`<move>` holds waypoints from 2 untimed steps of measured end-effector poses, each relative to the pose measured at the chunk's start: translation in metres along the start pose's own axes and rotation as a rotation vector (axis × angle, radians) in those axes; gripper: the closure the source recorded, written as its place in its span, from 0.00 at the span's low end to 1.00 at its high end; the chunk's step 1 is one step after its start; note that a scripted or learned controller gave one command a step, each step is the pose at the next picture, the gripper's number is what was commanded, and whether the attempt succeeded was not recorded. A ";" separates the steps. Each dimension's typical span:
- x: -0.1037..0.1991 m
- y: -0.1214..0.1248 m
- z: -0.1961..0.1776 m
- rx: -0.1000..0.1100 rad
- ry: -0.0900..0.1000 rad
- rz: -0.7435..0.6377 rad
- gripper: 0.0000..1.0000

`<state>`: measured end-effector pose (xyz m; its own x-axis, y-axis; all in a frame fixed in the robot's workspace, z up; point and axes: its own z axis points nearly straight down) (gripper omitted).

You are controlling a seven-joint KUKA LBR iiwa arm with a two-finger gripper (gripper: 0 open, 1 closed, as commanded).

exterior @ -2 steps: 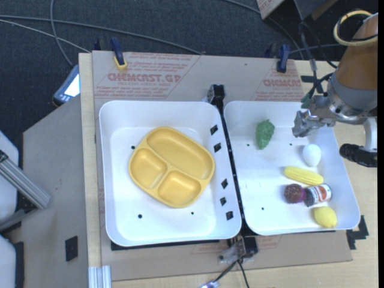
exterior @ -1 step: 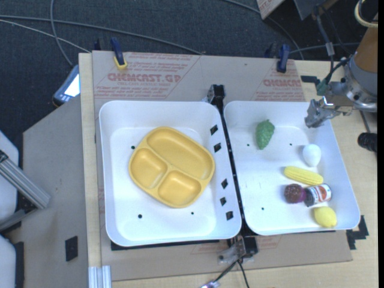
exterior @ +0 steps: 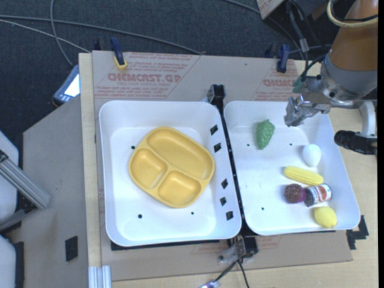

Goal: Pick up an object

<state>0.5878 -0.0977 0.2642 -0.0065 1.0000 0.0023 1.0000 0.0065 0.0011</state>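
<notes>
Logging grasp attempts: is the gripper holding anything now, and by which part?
Nothing is held. The gripper hangs over the right bin's far edge, apart from the green object.

From my console the bench reads evenly and brightly lit from above, with the two white bins (exterior: 114, 161) near blown out and showing soft glare along their rims. Shadows are faint and short, the clearest a thin one under the yellow divided plate (exterior: 172, 167). The picture is slightly soft throughout, and the dark floor (exterior: 36, 53) at upper left holds little detail.
</notes>
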 end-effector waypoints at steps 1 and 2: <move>0.048 0.012 0.011 0.003 -0.001 0.001 1.00; 0.091 0.014 0.022 0.005 -0.001 0.002 1.00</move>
<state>0.6015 -0.0067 0.2422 -0.0043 1.0000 0.0016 1.0000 0.0043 -0.0035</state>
